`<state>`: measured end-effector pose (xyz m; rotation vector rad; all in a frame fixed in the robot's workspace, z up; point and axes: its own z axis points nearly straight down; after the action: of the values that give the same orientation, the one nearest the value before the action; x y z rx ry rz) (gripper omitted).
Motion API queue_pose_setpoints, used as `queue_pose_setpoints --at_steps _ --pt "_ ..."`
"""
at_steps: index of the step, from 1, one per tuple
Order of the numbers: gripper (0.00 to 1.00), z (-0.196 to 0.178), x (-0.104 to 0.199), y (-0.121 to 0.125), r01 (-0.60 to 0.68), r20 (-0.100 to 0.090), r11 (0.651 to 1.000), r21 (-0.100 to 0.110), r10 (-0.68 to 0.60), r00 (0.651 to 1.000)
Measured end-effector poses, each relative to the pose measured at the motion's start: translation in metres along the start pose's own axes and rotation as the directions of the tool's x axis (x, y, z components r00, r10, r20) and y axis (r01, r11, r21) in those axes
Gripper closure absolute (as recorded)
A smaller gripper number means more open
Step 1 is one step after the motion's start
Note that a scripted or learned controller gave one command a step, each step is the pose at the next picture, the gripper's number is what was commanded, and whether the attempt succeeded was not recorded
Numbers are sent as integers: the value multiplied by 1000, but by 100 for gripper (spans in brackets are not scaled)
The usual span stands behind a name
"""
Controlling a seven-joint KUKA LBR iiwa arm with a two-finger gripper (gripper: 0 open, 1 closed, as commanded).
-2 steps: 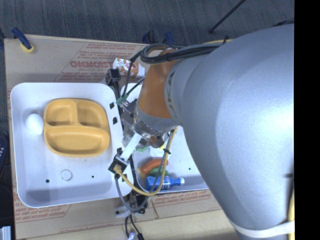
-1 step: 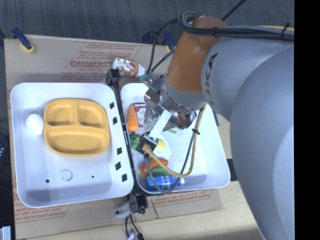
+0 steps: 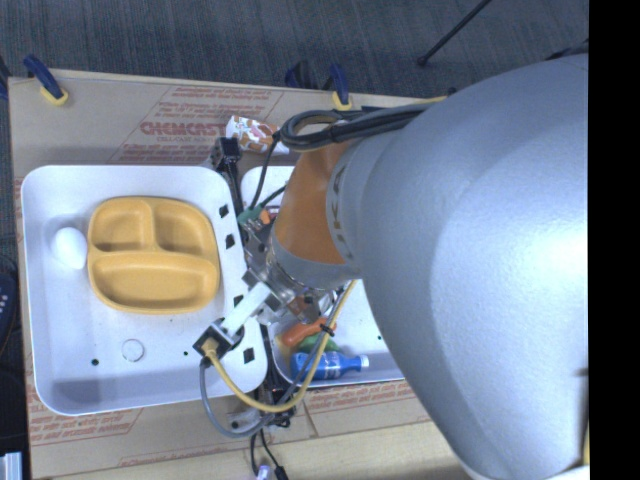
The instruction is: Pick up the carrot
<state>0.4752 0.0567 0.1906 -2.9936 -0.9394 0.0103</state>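
Arm point(image 3: 440, 268) over right bin, one carrot point(image 3: 300, 334), one bottle point(image 3: 328, 365), hand's state unclear

The surface point(image 3: 150, 128) is covered with printed brown cardboard held by blue clamps point(image 3: 45, 80). Two white bins point(image 3: 40, 298) sit on it side by side.

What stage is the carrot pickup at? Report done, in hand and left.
Done: the arm has reached over the right bin. In hand: nothing visibly; the carrot lies in the bin beside a blue bottle, under the wrist. Left: gripping and lifting it. The yellow divided plate sits in the left bin.
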Motion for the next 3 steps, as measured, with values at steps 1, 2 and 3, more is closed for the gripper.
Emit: queue_pose_setpoints --at_steps 1,2,3 --pt "100 -151 -3 36 3 -4 1000 -4 -3 1000" --pt "100 -11 -2 2 -132 0 991 1 132 991" --pt "100 -101 -29 43 -36 -3 999 -3 36 999"
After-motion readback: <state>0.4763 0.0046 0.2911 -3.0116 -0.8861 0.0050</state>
